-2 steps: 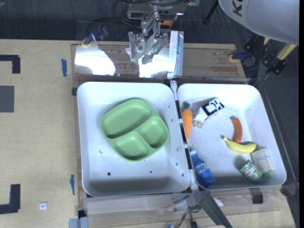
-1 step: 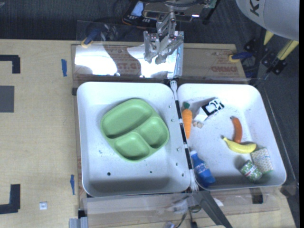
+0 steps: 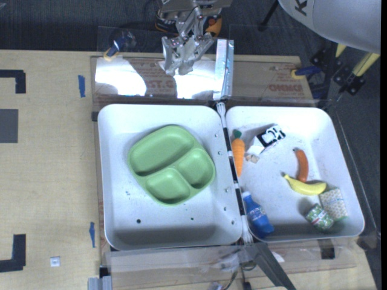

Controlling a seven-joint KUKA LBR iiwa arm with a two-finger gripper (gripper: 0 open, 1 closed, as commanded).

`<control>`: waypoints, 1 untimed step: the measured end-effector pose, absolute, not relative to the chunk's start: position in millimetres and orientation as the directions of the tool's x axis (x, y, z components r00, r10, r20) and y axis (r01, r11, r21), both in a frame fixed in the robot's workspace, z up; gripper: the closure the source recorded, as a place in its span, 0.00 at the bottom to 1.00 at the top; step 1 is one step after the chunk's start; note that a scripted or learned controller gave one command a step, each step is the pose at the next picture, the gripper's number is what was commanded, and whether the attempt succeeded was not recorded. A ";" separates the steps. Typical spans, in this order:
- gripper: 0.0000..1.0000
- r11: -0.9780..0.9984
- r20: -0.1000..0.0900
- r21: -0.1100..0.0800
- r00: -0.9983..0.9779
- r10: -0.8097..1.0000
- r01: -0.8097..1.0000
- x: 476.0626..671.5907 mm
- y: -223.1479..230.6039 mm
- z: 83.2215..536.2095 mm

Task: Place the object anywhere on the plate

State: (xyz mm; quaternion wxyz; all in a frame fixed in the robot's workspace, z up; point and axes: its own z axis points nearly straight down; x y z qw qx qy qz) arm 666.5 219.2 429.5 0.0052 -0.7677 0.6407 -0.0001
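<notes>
Pale wooden bench [image 3: 48,180], dark floor [image 3: 60,11] beyond, blue tape marks [image 3: 81,85]

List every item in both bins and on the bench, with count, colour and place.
plate: 1, green, three compartments, left bin
carrot: 1, orange, right bin, by the divider
bottle: 1, blue, right bin, near-left corner
banana: 1, yellow, right bin, middle
sausage: 1, orange-red, right bin, just behind the banana
black-and-white tag: 1, right bin, far part
cups: 2, patterned, right bin, near-right corner
gripper: 1, metallic, behind the left bin
</notes>
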 end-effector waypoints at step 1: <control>1.00 -0.654 -0.003 -0.008 0.654 -0.756 -0.756 666.4 226.2 436.3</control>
